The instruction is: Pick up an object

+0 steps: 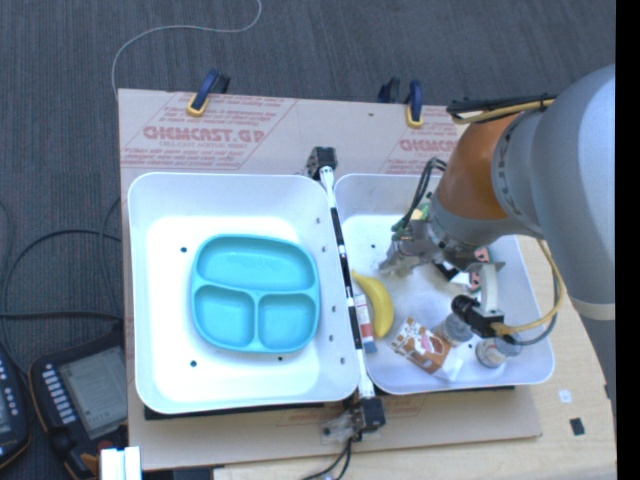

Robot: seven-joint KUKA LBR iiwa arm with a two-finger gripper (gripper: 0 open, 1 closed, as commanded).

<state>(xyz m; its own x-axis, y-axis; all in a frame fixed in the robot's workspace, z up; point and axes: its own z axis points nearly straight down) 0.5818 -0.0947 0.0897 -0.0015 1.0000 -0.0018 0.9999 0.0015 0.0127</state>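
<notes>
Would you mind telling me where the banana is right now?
The banana lies in the right bin, against its left wall by the divider, with the snack packet just to its lower right and the gripper above it.

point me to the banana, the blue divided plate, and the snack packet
banana [376, 305]: camera view, middle of its yellow body.
blue divided plate [256, 293]: camera view, ridge between its compartments.
snack packet [420, 346]: camera view, centre of the printed wrapper.
</notes>
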